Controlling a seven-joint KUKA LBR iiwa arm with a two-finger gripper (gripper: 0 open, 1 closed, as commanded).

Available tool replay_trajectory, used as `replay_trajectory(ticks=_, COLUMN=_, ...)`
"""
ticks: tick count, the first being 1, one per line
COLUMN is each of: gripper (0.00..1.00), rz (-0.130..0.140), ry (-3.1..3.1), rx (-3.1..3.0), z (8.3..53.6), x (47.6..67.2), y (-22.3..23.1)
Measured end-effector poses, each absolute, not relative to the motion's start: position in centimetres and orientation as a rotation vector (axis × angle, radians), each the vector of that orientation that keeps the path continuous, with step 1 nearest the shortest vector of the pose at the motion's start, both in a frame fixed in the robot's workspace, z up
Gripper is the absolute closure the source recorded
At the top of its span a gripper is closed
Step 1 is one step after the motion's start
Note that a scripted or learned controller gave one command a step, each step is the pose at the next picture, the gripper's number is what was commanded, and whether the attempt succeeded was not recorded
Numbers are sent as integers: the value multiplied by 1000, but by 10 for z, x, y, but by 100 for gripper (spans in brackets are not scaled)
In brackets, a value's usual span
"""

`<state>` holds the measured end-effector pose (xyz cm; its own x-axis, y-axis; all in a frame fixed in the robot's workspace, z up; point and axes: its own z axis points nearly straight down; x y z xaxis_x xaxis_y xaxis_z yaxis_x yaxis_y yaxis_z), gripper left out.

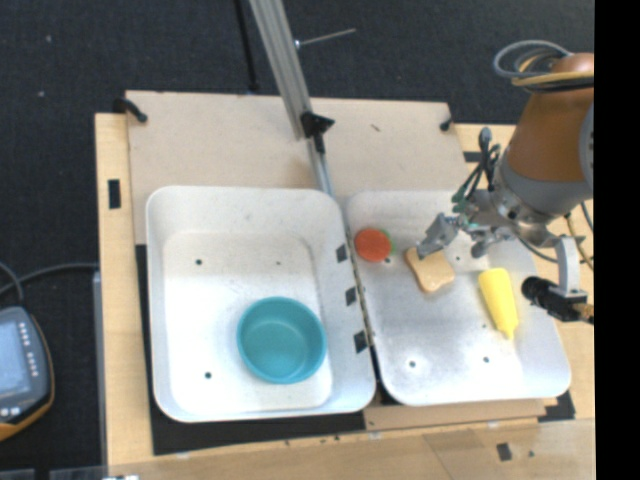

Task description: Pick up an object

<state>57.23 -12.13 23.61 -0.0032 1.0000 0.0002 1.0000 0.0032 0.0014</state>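
Note:
In the right bin [530, 368] lie three things: a small red-orange ball [373, 245] near the left wall, a tan bread-like chunk [433, 271] in the middle, and a yellow corn-like piece [499, 302] to the right. My gripper [457, 252] hovers over the bin's far middle, just above and right of the tan chunk. It is open, its fingers stand apart, and nothing is between them. The yellow piece lies below and right of the gripper.
The left bin [175, 268] holds a teal bowl [282, 339] near its front. A slanted metal rail [285, 58] runs from the top down to the gap between the bins. The bench edge lies along the left and front.

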Motion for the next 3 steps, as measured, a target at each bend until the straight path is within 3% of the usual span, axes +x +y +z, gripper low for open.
replay_trajectory(ticks=1, gripper=0, rz=3, ry=2222, rx=2219, z=236, x=572, y=-122)
replay_trajectory(ticks=3, gripper=0, rz=-7, ry=2222, rx=2225, z=122, x=560, y=-118)
